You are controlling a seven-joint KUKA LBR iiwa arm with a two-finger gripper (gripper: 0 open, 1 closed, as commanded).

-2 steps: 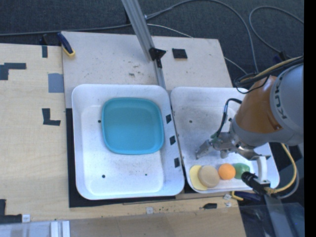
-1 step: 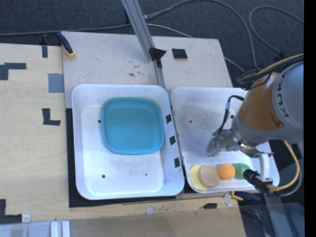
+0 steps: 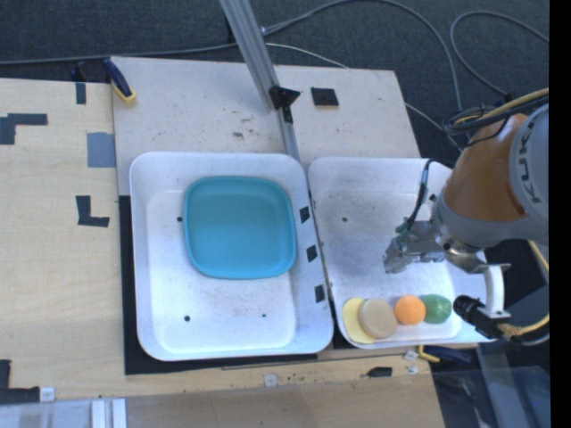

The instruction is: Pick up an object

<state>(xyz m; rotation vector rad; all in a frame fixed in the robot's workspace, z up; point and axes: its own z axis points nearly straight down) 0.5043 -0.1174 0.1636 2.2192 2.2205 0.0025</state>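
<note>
Along the front wall of the right bin [image 3: 357,185] lies a row of small objects: a yellow flat piece [image 3: 352,319], a beige round lump [image 3: 378,317], an orange ball [image 3: 410,310] and a green ball [image 3: 437,308]. My gripper [image 3: 398,255] hangs over the right part of that bin, just behind the row and a little above the orange ball. Seen from above, nothing shows between its tips. The arm's orange band [image 3: 486,181] sits above it at the right.
The left bin [image 3: 161,266] holds a blue square plate [image 3: 239,226]. A grey metal bar [image 3: 259,56] slants down from the top to the gap between the bins. Cables lie on the dark floor at the back right.
</note>
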